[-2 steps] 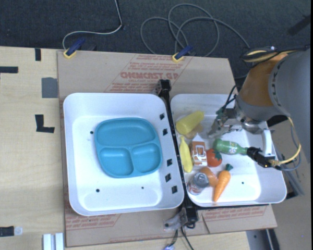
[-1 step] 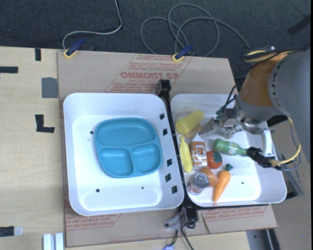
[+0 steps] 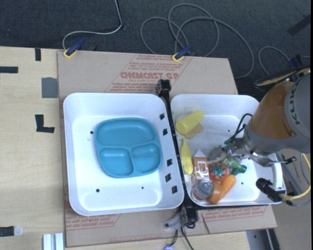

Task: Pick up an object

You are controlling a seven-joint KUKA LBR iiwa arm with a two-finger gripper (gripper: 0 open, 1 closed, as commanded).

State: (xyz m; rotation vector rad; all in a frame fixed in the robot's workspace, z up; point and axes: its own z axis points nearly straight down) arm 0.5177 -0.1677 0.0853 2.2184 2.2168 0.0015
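Gripper point(image 3: 230, 155), grip state unclear, hovers over right bin point(image 3: 219, 105) holding one carrot point(image 3: 223, 188), two yellow items.

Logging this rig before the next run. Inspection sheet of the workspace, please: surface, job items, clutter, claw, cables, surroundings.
Surface: cardboard sheet under two white bins, on a wooden bench.
Job's things: right bin holds a yellow cylinder, banana, carrot, small packet and round tin, crowded at its front left.
Clutter: blue divided plate in left bin.
Claw: claw low over the pile; finger state unclear.
Cables: loops on dark floor behind bench.
Surroundings: black tape marks on bench.
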